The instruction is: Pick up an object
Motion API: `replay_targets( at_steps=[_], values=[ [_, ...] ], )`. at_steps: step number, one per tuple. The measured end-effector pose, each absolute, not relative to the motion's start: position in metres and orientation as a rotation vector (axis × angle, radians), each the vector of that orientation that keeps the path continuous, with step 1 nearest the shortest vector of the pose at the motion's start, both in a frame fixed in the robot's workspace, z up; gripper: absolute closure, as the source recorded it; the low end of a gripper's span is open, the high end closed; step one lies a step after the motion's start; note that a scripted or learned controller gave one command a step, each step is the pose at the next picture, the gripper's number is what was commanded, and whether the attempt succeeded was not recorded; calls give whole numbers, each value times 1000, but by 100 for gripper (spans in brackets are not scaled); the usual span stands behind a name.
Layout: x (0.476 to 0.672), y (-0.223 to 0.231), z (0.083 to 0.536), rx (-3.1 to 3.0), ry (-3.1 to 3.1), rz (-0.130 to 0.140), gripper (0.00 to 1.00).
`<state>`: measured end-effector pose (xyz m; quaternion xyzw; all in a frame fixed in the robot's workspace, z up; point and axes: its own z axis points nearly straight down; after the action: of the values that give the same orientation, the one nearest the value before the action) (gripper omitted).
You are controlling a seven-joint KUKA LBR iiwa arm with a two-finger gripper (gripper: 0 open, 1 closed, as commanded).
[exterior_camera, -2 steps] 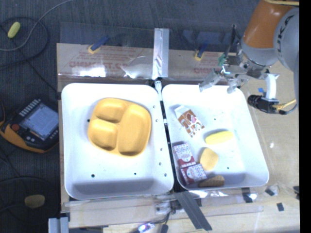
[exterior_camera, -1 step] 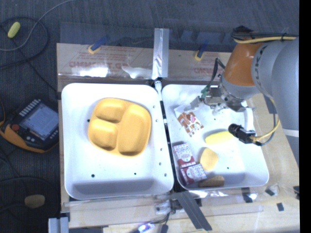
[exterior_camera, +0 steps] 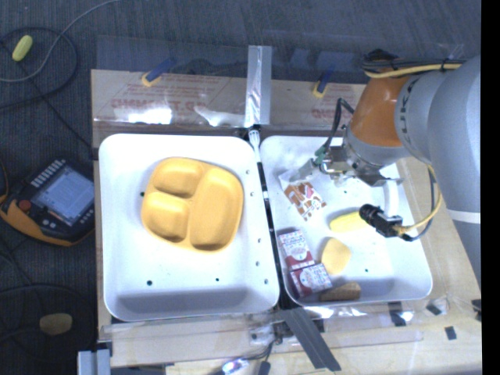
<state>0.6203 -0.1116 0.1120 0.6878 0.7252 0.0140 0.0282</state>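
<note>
My gripper (exterior_camera: 334, 162) reaches down into the back of the right bin (exterior_camera: 406, 266), under the arm's orange band (exterior_camera: 378, 120). It hangs just right of a crumpled clear wrapper (exterior_camera: 295, 170) and above a red-and-white snack packet (exterior_camera: 304, 198). A pale yellow block (exterior_camera: 344, 223) lies in front of it, with a rounded yellow piece (exterior_camera: 336, 255) nearer the front. Two red packets (exterior_camera: 294, 245) (exterior_camera: 312, 276) and a brown bar (exterior_camera: 340, 291) lie along the bin's front left. I see nothing held in the gripper.
The left bin (exterior_camera: 125, 287) holds a yellow compartment plate (exterior_camera: 192, 203). A black connector on a yellow cable (exterior_camera: 380, 219) hangs from the arm over the right bin. A handheld controller (exterior_camera: 55, 201) lies on the floor to the left. A metal divider (exterior_camera: 259, 76) stands behind the bins.
</note>
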Motion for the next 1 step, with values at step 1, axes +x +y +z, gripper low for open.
replay_targets(
  at_steps=[1],
  values=[
    [618,-87,183,2319,2119,-3,0]
  ],
)
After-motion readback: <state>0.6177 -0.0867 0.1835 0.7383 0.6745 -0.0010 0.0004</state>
